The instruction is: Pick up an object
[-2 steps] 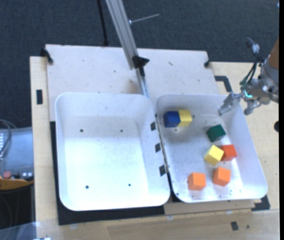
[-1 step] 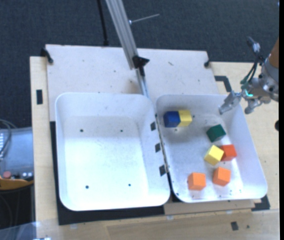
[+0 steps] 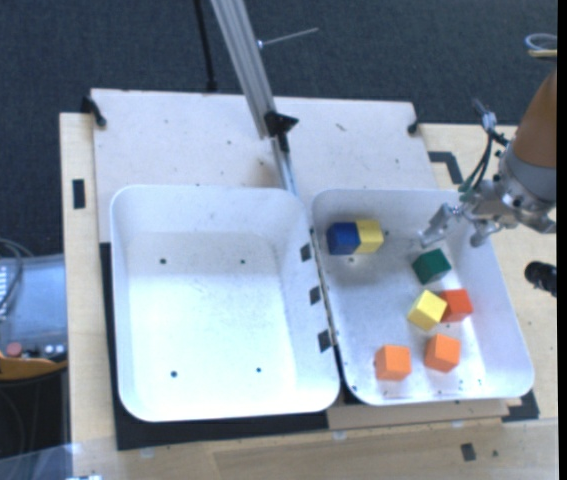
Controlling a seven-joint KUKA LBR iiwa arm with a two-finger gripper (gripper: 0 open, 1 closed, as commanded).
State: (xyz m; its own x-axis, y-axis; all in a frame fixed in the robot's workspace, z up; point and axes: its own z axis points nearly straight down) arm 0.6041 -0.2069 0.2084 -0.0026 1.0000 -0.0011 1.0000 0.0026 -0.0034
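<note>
The right bin (image 3: pixel 515 353) holds several small cubes. A blue cube (image 3: pixel 342 238) touches a yellow cube (image 3: pixel 369 234) near the bin's far left. A green cube (image 3: pixel 431 265) lies in the middle right. Below it sit a second yellow cube (image 3: pixel 427 309) and a red-orange cube (image 3: pixel 457 304), side by side. Two orange cubes (image 3: pixel 393 361) (image 3: pixel 443 352) rest near the front wall. My gripper (image 3: pixel 455 232) hangs over the bin's far right part, just above and behind the green cube. It is open, with nothing between its fingers.
The left bin (image 3: pixel 121 268) stands beside the right one, and their rims meet in the middle. A slanted metal pole (image 3: pixel 246 53) rises from the bench behind the bins. The grey arm with its orange band (image 3: pixel 533 138) comes in from the right.
</note>
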